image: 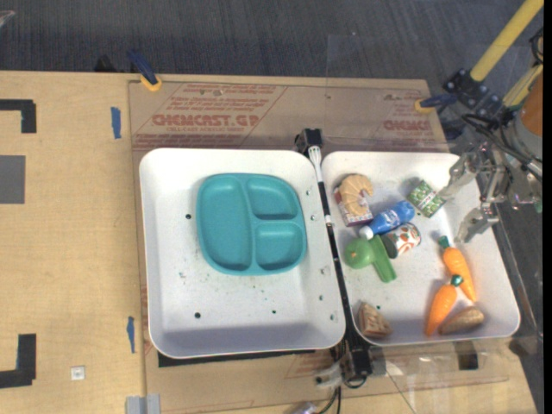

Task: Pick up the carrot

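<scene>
The arm is cut off at the frame edge. The gripper (473, 198) hangs with fingers spread, gripping nothing, just above the carrot (457, 266). Just below the carrot lie a second orange piece (440, 307) and a brown item (466, 319); a green toy (373, 255) lies to its left.

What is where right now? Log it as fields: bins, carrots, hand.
left bin: teal plate
right bin: bottle, green carton, two carrots, other toy foods
upper carrot: leafy end up, below the hand
lower carrot: beside a brown potato
hand: open, holding nothing, over the right bin's right side
task status: carrot not yet picked up
</scene>
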### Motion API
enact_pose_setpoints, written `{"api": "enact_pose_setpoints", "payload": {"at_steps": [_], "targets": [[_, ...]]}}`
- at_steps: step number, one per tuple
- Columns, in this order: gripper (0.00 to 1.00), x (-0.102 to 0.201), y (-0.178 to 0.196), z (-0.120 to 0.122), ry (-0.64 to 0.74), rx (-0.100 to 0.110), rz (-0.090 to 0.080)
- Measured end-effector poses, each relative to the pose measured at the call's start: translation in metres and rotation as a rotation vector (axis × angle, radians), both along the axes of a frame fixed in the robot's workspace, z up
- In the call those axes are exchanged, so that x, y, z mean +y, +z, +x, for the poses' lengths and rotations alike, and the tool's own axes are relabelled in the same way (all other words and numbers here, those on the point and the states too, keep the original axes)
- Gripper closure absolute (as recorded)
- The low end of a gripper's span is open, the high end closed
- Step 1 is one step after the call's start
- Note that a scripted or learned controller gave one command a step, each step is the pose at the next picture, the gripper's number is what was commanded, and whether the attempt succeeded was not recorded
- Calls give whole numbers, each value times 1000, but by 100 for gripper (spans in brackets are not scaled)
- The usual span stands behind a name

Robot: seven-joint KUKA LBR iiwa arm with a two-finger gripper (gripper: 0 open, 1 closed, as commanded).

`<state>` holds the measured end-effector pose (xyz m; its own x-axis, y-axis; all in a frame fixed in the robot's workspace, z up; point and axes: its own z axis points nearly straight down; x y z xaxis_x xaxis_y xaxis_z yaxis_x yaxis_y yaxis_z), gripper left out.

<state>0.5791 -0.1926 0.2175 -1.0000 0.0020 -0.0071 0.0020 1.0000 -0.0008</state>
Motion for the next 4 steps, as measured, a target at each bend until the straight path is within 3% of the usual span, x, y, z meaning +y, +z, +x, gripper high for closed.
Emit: {"api": "enact_pose_setpoints", "payload": {"at_steps": [1,2,3,4], "targets": [[0,-5,-121,3,65,2,0],[0,-30,-129,-27,202,-4,-2],[0,-31,-128,-75,239,-4,-4],[0,13,-127,-82,-163,-7,-1]]}}
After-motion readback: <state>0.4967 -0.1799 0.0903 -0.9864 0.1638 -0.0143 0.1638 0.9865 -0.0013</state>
